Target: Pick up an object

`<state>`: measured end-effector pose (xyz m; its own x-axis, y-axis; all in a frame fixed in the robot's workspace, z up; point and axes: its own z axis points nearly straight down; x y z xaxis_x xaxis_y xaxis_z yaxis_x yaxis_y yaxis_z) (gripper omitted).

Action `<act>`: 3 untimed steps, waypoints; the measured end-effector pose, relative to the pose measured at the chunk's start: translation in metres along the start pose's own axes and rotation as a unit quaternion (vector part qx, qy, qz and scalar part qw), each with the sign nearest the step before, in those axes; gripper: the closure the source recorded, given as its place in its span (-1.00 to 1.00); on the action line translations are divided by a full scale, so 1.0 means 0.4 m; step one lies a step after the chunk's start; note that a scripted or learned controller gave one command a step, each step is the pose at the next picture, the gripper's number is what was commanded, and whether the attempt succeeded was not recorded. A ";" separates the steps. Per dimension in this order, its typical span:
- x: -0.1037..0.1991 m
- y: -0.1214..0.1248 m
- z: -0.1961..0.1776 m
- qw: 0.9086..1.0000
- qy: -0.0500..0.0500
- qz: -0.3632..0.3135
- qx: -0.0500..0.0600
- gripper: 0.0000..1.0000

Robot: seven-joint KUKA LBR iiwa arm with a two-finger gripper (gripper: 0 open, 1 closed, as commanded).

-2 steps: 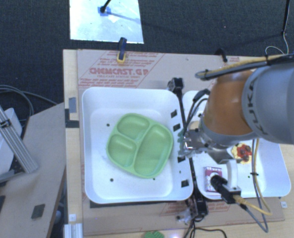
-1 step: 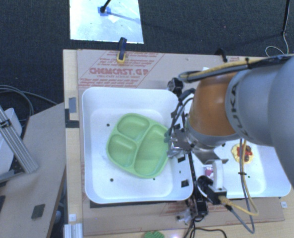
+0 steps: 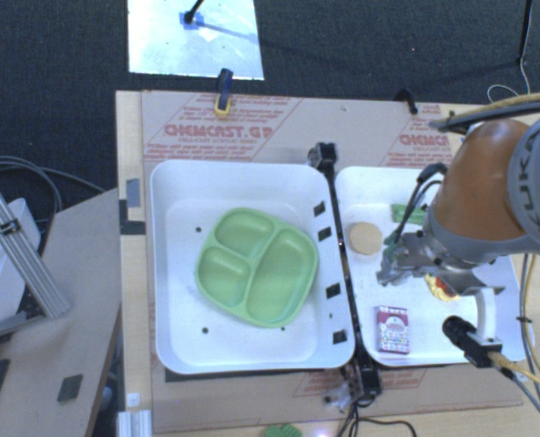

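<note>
Dark speckled carpet surrounds my bench, whose top is a sheet of pale board point(image 3: 251, 126) printed with red lettering. On it sit two shallow white bins side by side, smooth plastic with rounded corners and raised rims, their inner rims meeting along a dark strip with black clips.

Left bin point(image 3: 174, 198): a light green divided plate point(image 3: 256, 267), matte plastic, rounded-square, with three moulded compartments, lying flat and turned at an angle near the middle. Bare white floor runs all around it, widest along the far and left walls.

Right bin point(image 3: 365, 185): a flat tan disc point(image 3: 365, 238), round and dull-surfaced, lies near the inner rim. Toward the near rim lies a small red and white box point(image 3: 392, 329), rectangular with printed faces, flat on the floor. A green piece point(image 3: 404, 212) shows by the far side, partly behind my cables, and a bit of yellow and red point(image 3: 440, 287) peeks out beneath my wrist; I cannot make out the shape of either.

My gripper point(image 3: 394, 267) hangs over the middle of the right bin, between the disc and the box, touching neither as far as I can see. I cannot tell how it is set; grey metal and cables hide it. My bulky orange-banded wrist covers the bin's right half, so open floor shows mainly along the inner rim and the near left corner.
</note>
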<state>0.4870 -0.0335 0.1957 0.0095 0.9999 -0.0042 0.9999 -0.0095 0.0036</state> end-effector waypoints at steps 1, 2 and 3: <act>0.019 0.004 -0.026 1.000 0.002 -0.007 -0.001 1.00; 0.063 0.000 -0.008 1.000 0.002 -0.007 0.001 1.00; 0.144 -0.003 0.030 1.000 0.003 -0.008 0.003 1.00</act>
<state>0.4863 0.0238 0.1833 -0.0070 1.0000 0.0014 1.0000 0.0070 -0.0016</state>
